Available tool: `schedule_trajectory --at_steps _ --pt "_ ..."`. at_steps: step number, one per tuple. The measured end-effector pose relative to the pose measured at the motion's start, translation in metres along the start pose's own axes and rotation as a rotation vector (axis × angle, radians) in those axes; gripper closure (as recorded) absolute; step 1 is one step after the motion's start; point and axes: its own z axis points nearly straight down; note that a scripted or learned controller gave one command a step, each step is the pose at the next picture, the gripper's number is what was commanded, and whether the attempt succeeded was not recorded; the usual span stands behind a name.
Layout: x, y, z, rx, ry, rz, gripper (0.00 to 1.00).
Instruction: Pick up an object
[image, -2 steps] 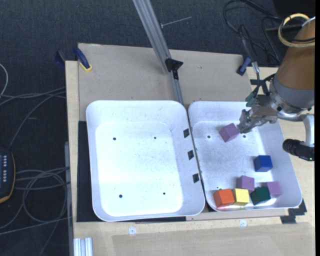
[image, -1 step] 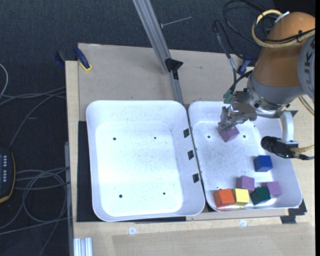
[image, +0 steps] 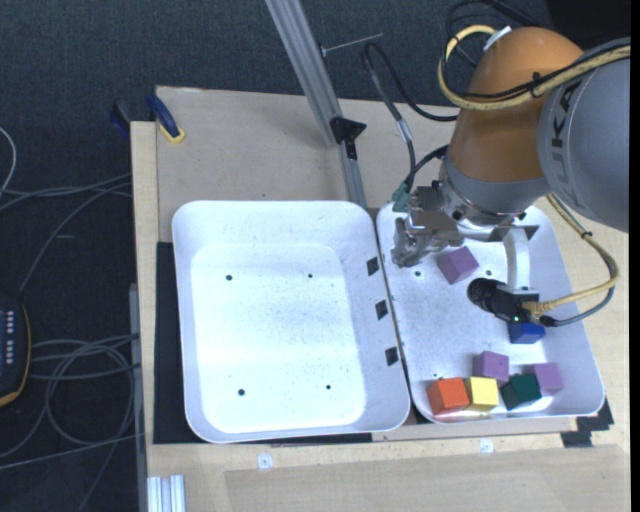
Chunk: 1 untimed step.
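My gripper (image: 408, 250) hangs over the upper left part of the right bin (image: 420, 330), beneath the orange wrist band. A purple block (image: 458, 264) lies just to its right on the bin floor, apart from the gripper. Along the bin's front edge sit an orange block (image: 449, 395), a yellow block (image: 484, 392), a dark green block (image: 520, 390) and two more purple blocks (image: 492, 364) (image: 547, 377). A small blue block (image: 526, 331) lies near the right wall.
The left bin (image: 270, 330) stands beside the right one, the two rims meeting near black clips (image: 381, 309). A metal pole (image: 320, 90) slants across the back of the bench. A black cable fitting (image: 492, 297) hangs above the right bin.
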Motion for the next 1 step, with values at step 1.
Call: schedule_trajectory --at_steps 1 --pt "0.0517 0.0001 0.0006 -0.001 -0.001 0.001 1.00"
